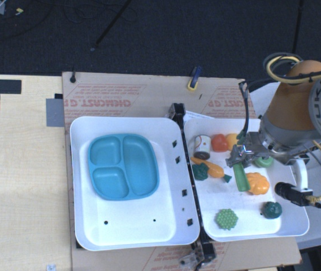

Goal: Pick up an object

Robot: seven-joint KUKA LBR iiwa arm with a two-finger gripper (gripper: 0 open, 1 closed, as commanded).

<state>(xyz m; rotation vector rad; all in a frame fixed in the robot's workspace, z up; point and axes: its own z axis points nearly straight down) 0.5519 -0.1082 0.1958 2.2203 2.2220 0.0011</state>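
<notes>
toy objects lie scattered in the right bin (296,227) and we see the gripper (241,158) low among them, its dark metal tip just above a green stick-shaped toy (241,178). whether that tip is clenched or released we cannot tell, and we see nothing clearly caught in it. just right of the green stick sits a yellow-orange pepper-like toy (257,183), touching it. to the left lie a carrot-like orange piece (212,168) and a dark green lump (200,173) beside it. near the bin's upper left we note a small white cylinder (202,145) and a red-orange rounded toy (221,142). toward the near edge rest a bumpy green ball (226,219) and a dark teal ball (272,210), well apart. the left bin (87,224) carries a blue divided tray (123,166). the arm (293,103) enters from the right
</notes>
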